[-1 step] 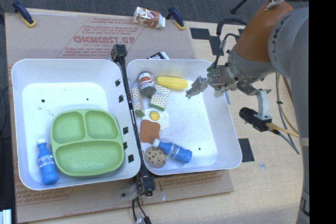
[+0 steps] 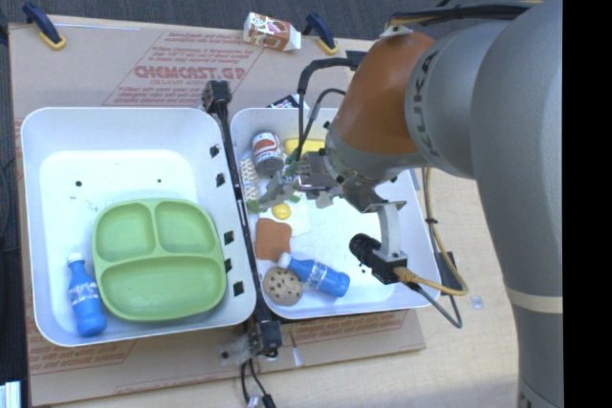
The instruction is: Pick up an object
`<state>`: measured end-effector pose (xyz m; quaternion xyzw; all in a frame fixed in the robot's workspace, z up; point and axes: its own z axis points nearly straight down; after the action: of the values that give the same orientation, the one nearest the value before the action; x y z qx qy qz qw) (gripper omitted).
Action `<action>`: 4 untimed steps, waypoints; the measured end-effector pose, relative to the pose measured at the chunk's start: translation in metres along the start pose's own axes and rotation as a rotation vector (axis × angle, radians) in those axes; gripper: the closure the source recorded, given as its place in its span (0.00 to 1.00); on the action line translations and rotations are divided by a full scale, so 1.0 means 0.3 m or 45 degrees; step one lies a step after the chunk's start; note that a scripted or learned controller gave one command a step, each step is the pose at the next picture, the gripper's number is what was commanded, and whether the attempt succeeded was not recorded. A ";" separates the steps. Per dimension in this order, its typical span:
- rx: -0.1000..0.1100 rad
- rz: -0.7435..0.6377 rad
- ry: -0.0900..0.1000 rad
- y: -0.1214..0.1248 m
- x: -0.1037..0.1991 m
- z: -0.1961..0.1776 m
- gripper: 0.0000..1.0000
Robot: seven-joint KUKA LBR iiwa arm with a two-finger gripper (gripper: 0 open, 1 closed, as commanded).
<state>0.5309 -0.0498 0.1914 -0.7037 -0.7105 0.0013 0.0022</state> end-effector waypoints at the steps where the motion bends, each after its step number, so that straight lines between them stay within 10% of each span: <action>1: -0.001 0.003 -0.002 0.000 -0.005 -0.001 0.00; 4: 0.001 0.005 0.001 -0.185 -0.151 0.335 0.00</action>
<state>0.4753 -0.0954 0.0910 -0.7050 -0.7092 0.0014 0.0028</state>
